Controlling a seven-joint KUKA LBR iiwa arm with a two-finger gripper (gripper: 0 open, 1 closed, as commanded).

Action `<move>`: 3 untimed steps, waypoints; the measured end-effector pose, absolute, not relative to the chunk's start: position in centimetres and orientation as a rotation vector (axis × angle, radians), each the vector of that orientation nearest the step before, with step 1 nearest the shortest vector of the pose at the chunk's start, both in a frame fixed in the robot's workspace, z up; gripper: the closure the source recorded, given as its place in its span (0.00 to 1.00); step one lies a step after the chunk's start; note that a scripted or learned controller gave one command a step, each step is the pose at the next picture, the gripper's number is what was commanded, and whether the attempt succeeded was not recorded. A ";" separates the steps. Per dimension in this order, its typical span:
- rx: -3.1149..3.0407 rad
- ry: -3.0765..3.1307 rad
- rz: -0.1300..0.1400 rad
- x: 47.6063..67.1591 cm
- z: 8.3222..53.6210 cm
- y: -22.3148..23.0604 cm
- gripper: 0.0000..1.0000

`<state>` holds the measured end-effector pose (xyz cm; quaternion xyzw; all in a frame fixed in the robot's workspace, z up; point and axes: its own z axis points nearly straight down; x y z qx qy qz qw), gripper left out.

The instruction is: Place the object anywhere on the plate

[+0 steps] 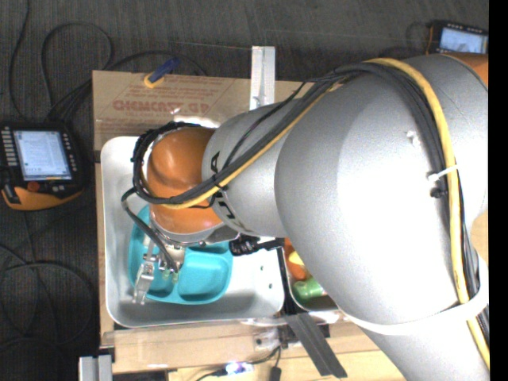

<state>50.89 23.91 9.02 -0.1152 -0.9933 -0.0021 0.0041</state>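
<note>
The teal plate (202, 280) lies in the left white bin (115, 213), toward that bin's near half, and the arm (357, 189) covers its far portion, so what shows is a rounded teal slab running from the bin's left side to about its middle. The tool (149, 280) hangs over the plate's left part, its metal fingers (143, 282) pointing down toward the near-left corner of the bin and reaching the plate's edge; from this angle I cannot tell whether they are apart or together, and nothing can be made out between them. Which object is meant for the plate cannot be told either: the only loose things in sight are an orange piece (295, 267) and a green piece (308, 289), touching or nearly touching, sitting in the right white bin (298, 302) just past the divider between the 2 bins, mostly hidden beneath the arm. Above the tool sits the orange band (178, 173) of the wrist, wrapped by black cables (143, 153), and the big grey links of the arm sweep in from the right, covering most of the right bin. The bins rest on a surface (171, 101) with a brown board bearing red lettering at its far side. To the left, on the dark floor (79, 22), a handheld control pendant (36, 161) with a lit screen lies well apart from the bins.
</note>
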 end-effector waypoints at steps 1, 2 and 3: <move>-0.349 -3.105 -0.015 50.5 10.0 24.6 1.00; 0.222 -3.141 -0.003 48.6 10.4 23.3 1.00; 0.225 -3.133 0.000 48.3 10.1 23.3 0.00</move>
